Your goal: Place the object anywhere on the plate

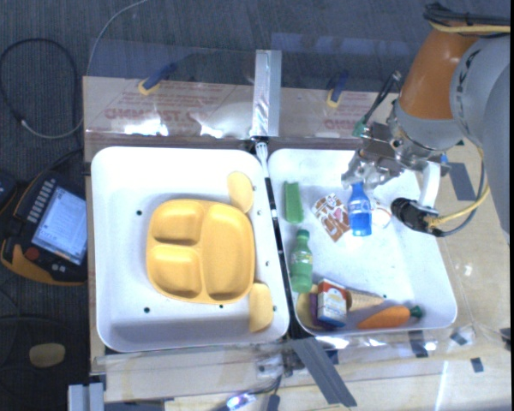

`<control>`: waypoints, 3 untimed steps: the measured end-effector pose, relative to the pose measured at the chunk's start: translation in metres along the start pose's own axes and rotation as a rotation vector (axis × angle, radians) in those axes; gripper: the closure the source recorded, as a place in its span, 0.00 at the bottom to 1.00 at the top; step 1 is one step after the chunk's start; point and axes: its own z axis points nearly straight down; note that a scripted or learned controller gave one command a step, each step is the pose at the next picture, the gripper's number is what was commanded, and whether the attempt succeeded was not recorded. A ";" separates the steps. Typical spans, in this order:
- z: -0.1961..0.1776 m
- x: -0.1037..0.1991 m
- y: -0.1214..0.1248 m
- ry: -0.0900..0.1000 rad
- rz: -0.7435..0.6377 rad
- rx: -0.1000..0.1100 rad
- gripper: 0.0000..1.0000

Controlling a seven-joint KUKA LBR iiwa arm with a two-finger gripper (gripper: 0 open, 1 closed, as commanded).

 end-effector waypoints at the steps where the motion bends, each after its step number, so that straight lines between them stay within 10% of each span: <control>1: -0.008 0.068 -0.006 0.004 -0.274 -0.001 1.00; 2: -0.032 0.141 -0.032 0.003 -0.488 -0.003 1.00; 3: 0.039 0.163 -0.099 0.005 -0.849 -0.002 1.00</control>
